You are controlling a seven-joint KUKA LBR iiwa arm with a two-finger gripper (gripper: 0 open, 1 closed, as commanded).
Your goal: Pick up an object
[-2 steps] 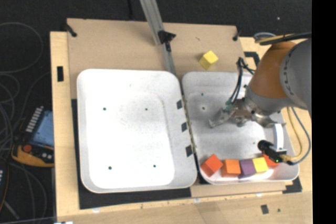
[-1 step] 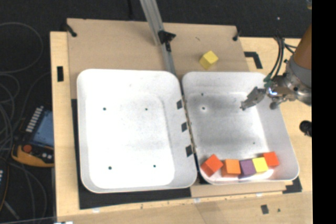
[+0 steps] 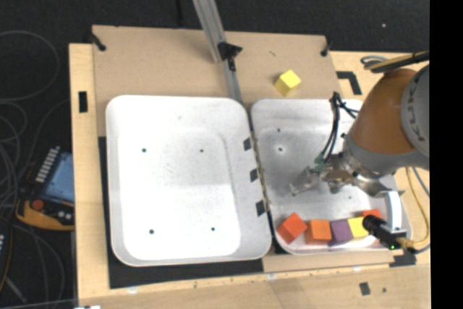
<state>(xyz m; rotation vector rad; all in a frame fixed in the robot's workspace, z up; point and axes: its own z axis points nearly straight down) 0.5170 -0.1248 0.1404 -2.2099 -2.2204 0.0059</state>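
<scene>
The blocks lie in a row along the near wall of the right bin (image 3: 289, 119): a red block (image 3: 292, 226) at the left, then an orange block (image 3: 319, 230), a purple block (image 3: 340, 231) and a yellow block (image 3: 358, 227). The gripper (image 3: 307, 183) hangs above the bin's middle, behind this row and apart from it. Whether its fingers are spread or pressed together, one cannot tell. A yellow cube (image 3: 288, 82) sits on the board behind the bin. The left bin (image 3: 181, 177) lies beside it.
</scene>
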